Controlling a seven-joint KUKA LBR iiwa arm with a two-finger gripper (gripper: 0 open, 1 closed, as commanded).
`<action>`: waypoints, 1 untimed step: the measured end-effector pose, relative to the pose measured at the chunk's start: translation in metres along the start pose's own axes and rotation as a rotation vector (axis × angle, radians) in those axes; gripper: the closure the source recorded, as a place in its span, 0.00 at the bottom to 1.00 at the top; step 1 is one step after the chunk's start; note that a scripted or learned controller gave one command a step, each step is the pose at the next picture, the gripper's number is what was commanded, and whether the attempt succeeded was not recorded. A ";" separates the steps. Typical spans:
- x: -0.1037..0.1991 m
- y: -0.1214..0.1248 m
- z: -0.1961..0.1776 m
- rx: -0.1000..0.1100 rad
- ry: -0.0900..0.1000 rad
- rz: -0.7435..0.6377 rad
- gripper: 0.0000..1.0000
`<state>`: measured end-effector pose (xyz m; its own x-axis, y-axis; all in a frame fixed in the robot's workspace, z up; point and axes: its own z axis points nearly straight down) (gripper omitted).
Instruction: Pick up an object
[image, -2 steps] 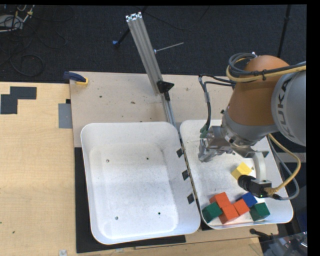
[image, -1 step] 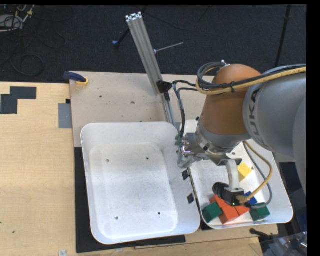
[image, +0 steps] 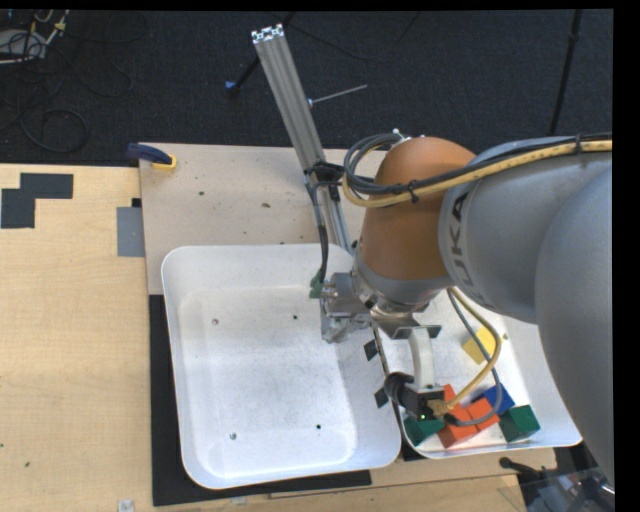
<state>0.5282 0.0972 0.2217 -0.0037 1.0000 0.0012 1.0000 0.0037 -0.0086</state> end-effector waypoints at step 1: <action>-0.002 0.000 -0.001 -0.002 -0.001 0.005 0.00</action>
